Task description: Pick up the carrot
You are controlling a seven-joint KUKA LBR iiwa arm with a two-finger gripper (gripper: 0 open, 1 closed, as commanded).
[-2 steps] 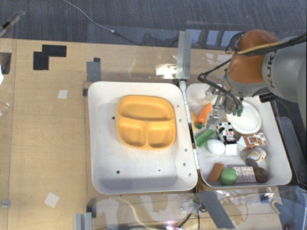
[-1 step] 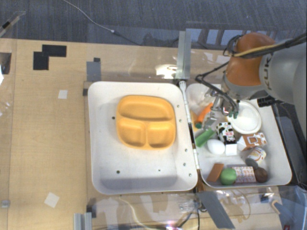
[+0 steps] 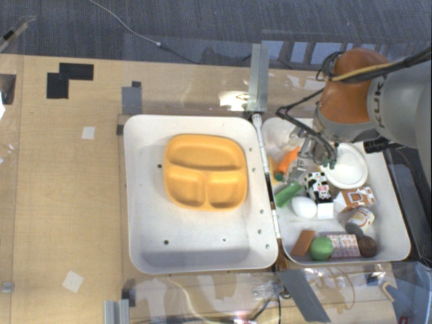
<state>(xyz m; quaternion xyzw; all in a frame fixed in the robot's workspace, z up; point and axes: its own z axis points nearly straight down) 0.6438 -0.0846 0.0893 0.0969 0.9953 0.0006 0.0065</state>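
The carrot (image 3: 288,160) is a small orange piece lying tilted in the upper left part of the right bin (image 3: 398,229), close to the wall shared with the left bin. My gripper (image 3: 308,155) hangs low over the right bin, directly to the right of the carrot and close against its upper end. The grey arm with its orange band (image 3: 349,90) comes in from the upper right. Whether the carrot is touched by the gripper is unclear from this angle.
Crowding the right bin are a green vegetable (image 3: 288,193), a white egg (image 3: 304,208), a cow-patterned toy (image 3: 317,185), a white disc (image 3: 349,169), a lime (image 3: 322,248), a brown bar (image 3: 305,241) and several other small items. An orange divided plate (image 3: 206,172) sits in the left bin (image 3: 145,235).
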